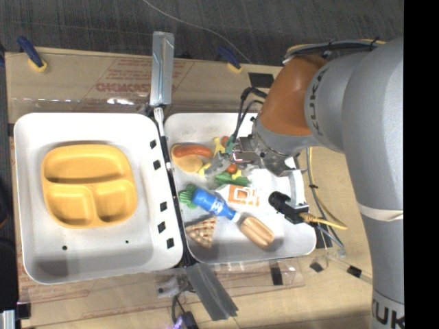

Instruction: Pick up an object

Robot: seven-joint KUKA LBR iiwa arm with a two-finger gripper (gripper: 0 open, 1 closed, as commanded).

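Landmark: blue bottle, lying aslant near the middle of the right bin.

Hand is low in the right bin, just above the bottle and a little to the right, over a cluster of small toys. Whether it is apart, together or clamped on anything: cannot tell, the wrist and clutter hide it.

Likely target: green item, directly above the bottle, just under the hand. Judgement: descend straight down and close on one piece only; the cluster is tight, so a skewed approach would likely pinch two things or push them aside.

Neighbours:
- orange-red food toy, above-left of the bottle, near the bin divider
- orange-and-white card, touching the bottle's right side
- tan bread roll, below-right
- ridged brown shell piece, just below

Left bin, well left of the bottle, holds a yellow divided tray.
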